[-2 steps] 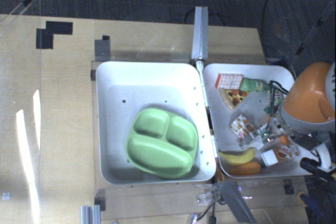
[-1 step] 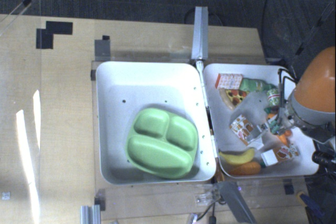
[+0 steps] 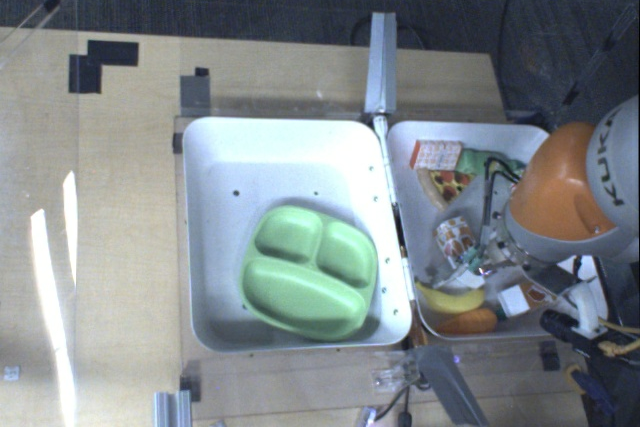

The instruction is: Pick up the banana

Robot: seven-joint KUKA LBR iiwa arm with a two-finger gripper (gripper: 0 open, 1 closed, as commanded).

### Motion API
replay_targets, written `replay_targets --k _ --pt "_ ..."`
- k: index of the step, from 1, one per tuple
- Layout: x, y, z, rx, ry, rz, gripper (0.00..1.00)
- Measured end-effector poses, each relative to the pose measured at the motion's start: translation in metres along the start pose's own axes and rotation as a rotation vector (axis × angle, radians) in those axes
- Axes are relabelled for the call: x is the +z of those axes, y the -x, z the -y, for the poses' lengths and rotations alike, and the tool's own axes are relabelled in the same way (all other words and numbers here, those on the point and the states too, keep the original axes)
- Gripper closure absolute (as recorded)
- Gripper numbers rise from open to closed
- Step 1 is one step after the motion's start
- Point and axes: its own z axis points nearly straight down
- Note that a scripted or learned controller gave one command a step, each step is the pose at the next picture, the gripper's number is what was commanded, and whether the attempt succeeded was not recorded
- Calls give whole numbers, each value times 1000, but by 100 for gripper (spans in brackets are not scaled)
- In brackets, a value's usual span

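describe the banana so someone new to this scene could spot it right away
Look in the right-hand white bin, at its near edge. The banana lies there just above an orange, carrot-like item. It is the bin's one plain yellow curved piece.

Even overhead light; glare streaks left; slightly soft focus.

A green tray (image 3: 310, 272) is lying in the left bin (image 3: 215, 155), toward its near edge. In the right bin (image 3: 405, 150), a red-and-white packet (image 3: 436, 155) is sitting at the far left corner.
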Motion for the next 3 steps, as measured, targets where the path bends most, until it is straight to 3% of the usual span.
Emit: replay_targets --k 1,2,3 --pt "0 0 0 0 0 0 0" --pt "6 24 6 143 5 -2 0" --pt "5 13 0 -194 11 8 0"
